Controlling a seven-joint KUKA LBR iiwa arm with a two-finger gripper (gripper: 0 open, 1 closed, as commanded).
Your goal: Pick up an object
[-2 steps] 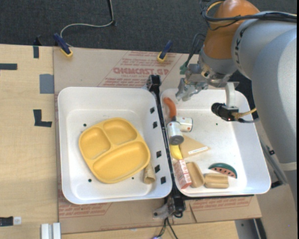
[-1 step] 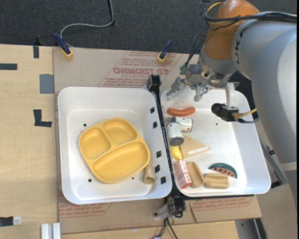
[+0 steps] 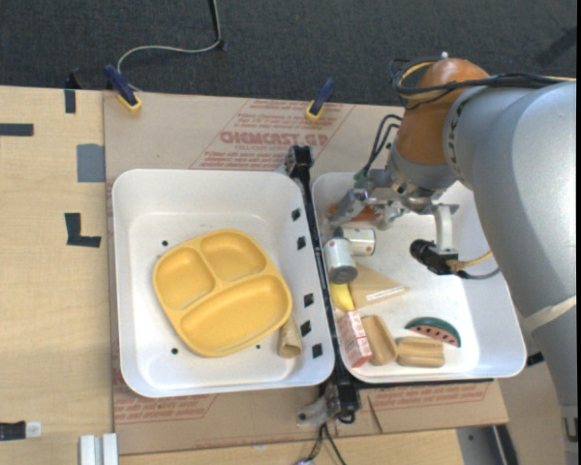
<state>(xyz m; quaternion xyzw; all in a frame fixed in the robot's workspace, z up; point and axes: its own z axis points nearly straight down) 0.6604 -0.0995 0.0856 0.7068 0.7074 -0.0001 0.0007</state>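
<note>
The arm [image 3: 504, 163] is reaching in from the right of the frame, its orange band sitting at upper centre-right; the gripper [image 3: 363, 219] is hanging low over the upper left part of the right bin [image 3: 494, 327]; pincer state: cannot tell from this angle. Just below the gripper a small silver can [image 3: 341, 257] is lying on its side, near the divider between the bins; whether the two are touching is unclear. Lower in the right bin a cheese wedge [image 3: 373, 284], a pink carton [image 3: 352, 339], bread pieces [image 3: 416, 353] and a watermelon slice [image 3: 433, 332] are lying; the left bin [image 3: 145, 356] is holding a yellow divided plate [image 3: 223, 291], centre-left of frame.
</note>
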